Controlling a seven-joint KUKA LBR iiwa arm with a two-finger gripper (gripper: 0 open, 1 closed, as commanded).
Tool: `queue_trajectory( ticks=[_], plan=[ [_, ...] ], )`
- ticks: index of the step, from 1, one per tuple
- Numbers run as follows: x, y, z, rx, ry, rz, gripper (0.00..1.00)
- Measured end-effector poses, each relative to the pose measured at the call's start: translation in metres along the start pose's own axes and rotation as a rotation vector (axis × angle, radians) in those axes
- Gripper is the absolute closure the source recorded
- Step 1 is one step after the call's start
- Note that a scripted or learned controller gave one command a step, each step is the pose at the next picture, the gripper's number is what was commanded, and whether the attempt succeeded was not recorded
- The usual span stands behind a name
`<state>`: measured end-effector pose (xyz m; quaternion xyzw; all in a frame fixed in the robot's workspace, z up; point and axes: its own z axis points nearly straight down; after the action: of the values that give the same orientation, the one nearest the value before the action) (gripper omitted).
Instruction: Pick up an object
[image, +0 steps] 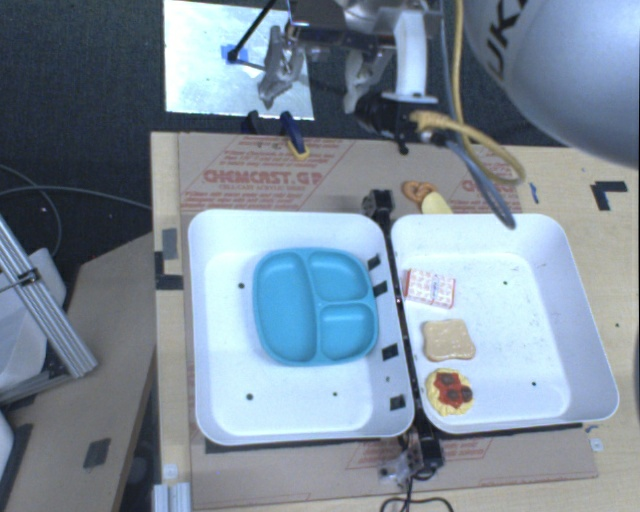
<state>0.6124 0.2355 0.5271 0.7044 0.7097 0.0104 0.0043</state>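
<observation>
The fingers of the gripper hang at 12 o'clock, above a shiny panel beyond the bins; whether they are parted or closed cannot be told, and nothing shows between them. The surface carries a printed cardboard sheet under both bins. The left bin holds a blue divided plate near its middle. The right bin holds three small objects lined along its 9 o'clock wall: a pink checked packet toward 12, a toast slice just below it, and a yellow disc with red topping toward 6. All three lie apart from one another and well apart from the gripper. Outside the right bin, at its 12 o'clock rim, lie a brown pretzel shape and a yellow piece.
</observation>
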Motion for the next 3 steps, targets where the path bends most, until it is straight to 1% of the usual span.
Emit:
queue_trajectory(
  ticks=[1, 2, 3],
  plan=[
    [-0.001, -0.037, -0.009, 0.019, -0.008, 0.002, 0.0],
    [0.0, -0.095, -0.01, 0.022, -0.007, 0.001, 0.0],
    [0.0, -0.092, -0.021, 0.017, -0.006, -0.003, 1.0]
  ],
)
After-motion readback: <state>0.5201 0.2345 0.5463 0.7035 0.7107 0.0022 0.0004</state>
